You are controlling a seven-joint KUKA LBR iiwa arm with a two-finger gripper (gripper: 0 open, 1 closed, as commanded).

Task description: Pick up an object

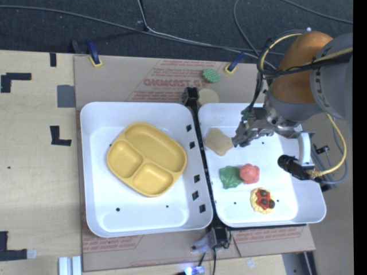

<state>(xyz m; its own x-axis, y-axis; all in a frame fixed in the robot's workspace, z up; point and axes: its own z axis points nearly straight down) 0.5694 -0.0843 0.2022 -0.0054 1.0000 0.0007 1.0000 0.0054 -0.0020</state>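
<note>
In the right bin lie a tan flat piece near the left wall, a green leafy toy, a red round toy touching it, and a yellow piece with red spots. My gripper hangs at the upper middle of this bin, pointing down-left, its tips just right of the tan piece. Nothing shows between the dark fingers.
The left bin holds a yellow divided plate. A green ridged toy lies on the cardboard behind the bins. A black divider runs between the bins. Cables cross the dark floor at the back.
</note>
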